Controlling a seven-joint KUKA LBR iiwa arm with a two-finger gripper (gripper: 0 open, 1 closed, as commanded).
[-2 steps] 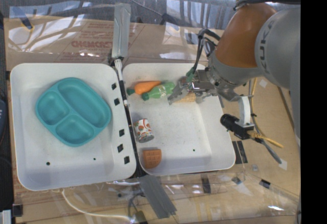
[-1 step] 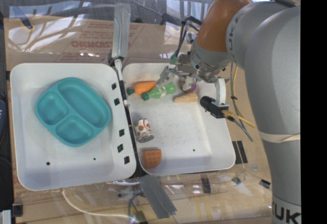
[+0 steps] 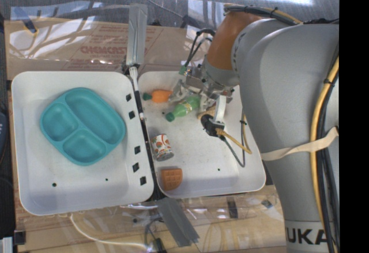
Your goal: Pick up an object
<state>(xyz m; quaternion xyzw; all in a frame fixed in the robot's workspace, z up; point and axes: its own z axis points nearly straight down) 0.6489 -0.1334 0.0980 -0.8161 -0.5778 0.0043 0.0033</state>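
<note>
My pincer [image 3: 193, 96] hangs low over the far end of the right white bin [image 3: 242, 180], just above a small green plastic bottle [image 3: 180, 110] lying on its side; whether it is released or clenched I cannot tell. The bottle looks light, stiff and smooth, likely to roll, so I judge a hold across its middle best. A small orange carrot-shaped toy [image 3: 159, 95] lies beside it.

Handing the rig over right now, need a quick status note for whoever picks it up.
Gripper: low in the right bin, over the green bottle; finger state unreadable.
Also in the right bin: carrot at the far left, small can and waffle near the front left.
Left bin: teal divided plate.
Done: nothing visibly held.
Left: grasp and lift one object.
</note>
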